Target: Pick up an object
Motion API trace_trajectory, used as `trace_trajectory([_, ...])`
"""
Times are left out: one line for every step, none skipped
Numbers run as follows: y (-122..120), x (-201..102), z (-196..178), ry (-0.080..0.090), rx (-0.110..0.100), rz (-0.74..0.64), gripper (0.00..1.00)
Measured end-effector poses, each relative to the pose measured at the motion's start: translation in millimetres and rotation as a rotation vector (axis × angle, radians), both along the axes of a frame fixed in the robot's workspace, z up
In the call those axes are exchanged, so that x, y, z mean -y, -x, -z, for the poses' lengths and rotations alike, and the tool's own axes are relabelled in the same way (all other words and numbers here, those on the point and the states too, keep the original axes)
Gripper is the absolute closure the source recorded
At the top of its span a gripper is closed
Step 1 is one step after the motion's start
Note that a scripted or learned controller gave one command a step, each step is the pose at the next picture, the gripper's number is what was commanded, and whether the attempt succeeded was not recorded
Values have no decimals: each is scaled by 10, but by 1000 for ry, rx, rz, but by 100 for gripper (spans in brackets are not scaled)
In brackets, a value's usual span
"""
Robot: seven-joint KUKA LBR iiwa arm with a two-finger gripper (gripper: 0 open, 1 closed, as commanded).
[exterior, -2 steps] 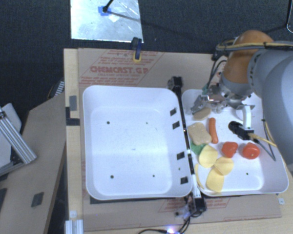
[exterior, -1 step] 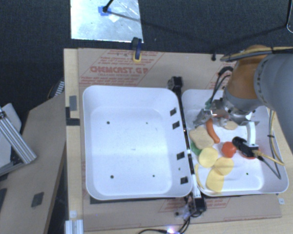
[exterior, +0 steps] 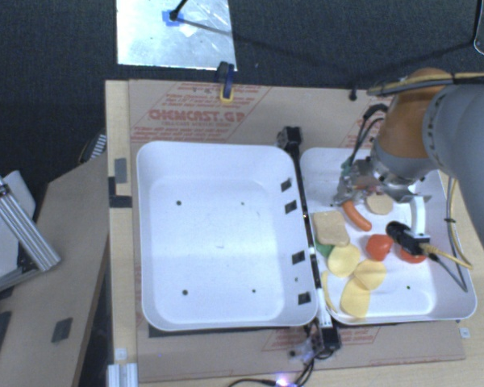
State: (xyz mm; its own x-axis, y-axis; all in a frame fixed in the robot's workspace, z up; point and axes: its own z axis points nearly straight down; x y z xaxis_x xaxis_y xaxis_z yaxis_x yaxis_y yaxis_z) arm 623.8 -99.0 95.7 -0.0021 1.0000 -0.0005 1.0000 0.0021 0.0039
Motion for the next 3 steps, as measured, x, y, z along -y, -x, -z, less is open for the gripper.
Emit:
trace_trajectory([-11,0,-112,0,3,-1,100])
trace_trajectory([-477,-103,-372,1,4,-4,100])
trace_trajectory([-454,-598,-924,-1,0,-4,100])
